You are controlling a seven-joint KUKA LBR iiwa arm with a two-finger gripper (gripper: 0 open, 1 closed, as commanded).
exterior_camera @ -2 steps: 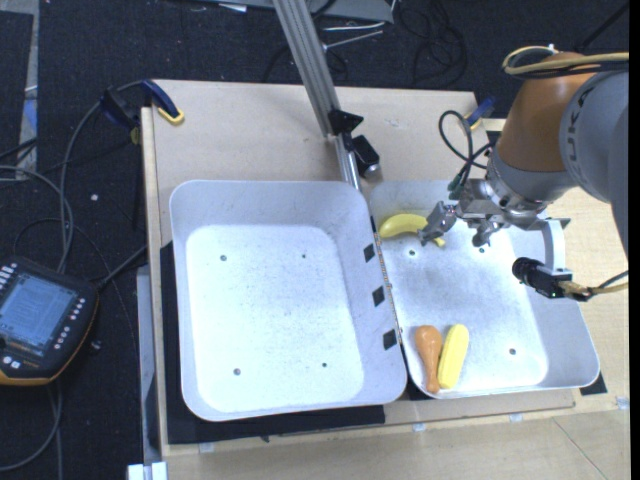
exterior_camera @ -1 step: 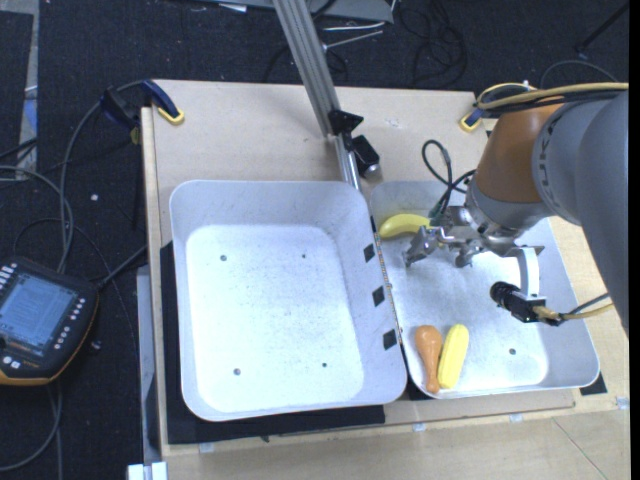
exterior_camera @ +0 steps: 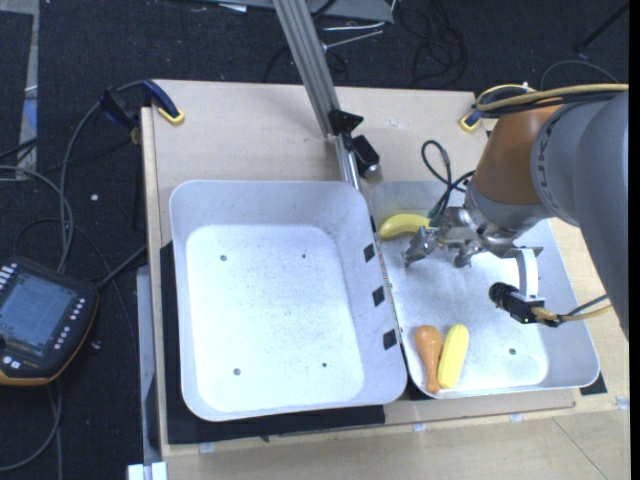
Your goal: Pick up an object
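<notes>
1. Reaching in from the right, the grey arm (exterior_camera: 560, 168) with its orange band hangs its pincer (exterior_camera: 440, 248) low over the right bin (exterior_camera: 560, 368), at that bin's far-left part.
2. Whether the pincer is open or closed cannot be told from this slanted view; nothing is seen gripped in it.
3. Nearest candidate: a yellow banana-shaped object (exterior_camera: 402, 226), lying just beside the pincer near the bin's far-left corner, close to the wall shared with the left bin (exterior_camera: 200, 388).
4. 2 more objects, 1 orange (exterior_camera: 428, 353) and 1 yellow (exterior_camera: 453, 355), lie touching side by side at the near edge of the right bin, well apart from the pincer.
5. Likely risks: the banana-shaped object sits tight against the corner, so a descending pincer could strike the bin wall or nudge the object aside; its curved, smooth form may also slip out on closing.
6. A dangling black cable (exterior_camera: 515, 303) beside the wrist could snag.
</notes>
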